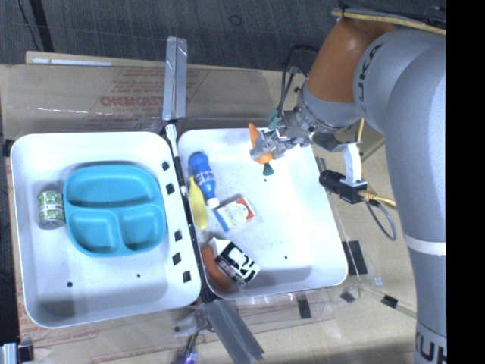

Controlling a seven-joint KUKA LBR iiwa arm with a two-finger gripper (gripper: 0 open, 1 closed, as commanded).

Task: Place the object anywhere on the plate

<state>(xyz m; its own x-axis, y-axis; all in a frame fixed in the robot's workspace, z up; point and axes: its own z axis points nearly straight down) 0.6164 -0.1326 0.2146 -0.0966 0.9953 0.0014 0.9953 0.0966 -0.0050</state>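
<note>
A blue divided plate lies in the left bin. Over the far edge of the right bin, my gripper is shut on an orange toy carrot. The carrot's orange body shows on both sides of the fingers. Its green tip points down toward the bin floor. The carrot looks lifted off the bin, well to the right of the plate.
A small tin can stands left of the plate. The right bin's left side holds a blue bottle, a yellow item, a small carton, a black-and-white object and a brown-orange item. A divider wall separates the bins.
</note>
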